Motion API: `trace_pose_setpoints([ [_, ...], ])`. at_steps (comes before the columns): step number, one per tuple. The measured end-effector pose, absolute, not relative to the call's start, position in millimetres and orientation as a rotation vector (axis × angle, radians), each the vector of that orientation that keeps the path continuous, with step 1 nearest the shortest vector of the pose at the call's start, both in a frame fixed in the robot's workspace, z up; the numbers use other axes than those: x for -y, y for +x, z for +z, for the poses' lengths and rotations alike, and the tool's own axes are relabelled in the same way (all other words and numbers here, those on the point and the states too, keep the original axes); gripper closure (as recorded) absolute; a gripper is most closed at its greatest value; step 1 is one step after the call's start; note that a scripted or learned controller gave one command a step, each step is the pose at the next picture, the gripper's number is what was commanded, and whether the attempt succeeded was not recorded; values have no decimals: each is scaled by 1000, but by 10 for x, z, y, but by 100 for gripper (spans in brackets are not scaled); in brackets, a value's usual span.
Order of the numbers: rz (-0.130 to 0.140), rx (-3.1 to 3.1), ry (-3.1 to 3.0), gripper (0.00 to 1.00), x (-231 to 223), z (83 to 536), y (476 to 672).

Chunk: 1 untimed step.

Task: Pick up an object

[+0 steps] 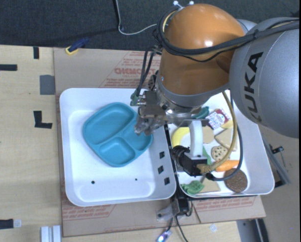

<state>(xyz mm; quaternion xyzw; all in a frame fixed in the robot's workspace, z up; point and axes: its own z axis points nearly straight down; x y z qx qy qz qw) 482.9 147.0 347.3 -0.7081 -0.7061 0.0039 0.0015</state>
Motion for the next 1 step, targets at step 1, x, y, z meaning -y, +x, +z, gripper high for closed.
trace_pose_setpoints([
  [1, 12, 2217, -2221, 100, -1240, 3056, 4827],
])
